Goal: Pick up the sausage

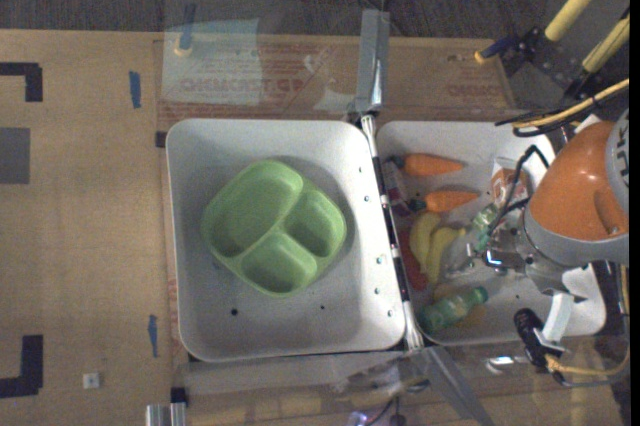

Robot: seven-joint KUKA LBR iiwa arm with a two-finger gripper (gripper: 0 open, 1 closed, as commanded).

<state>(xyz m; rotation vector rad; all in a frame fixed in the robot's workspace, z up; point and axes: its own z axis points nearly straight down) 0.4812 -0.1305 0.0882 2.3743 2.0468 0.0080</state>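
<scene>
Here the gripper [478, 252], its grasp state indiscernible, hovered over the right bin [470, 139]; locating the sausage remained.

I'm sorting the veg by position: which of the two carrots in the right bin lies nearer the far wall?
The upper carrot, close under the right bin's far wall; the other carrot lies below it, just above the bananas.

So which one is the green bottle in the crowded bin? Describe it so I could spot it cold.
Start at the right-hand white bin, the one the arm reaches into. Along its near edge, below the yellow bananas, lies the green bottle on its side, close to the divider between the bins. It is the only green item there; the carrots at the far end are orange.
</scene>
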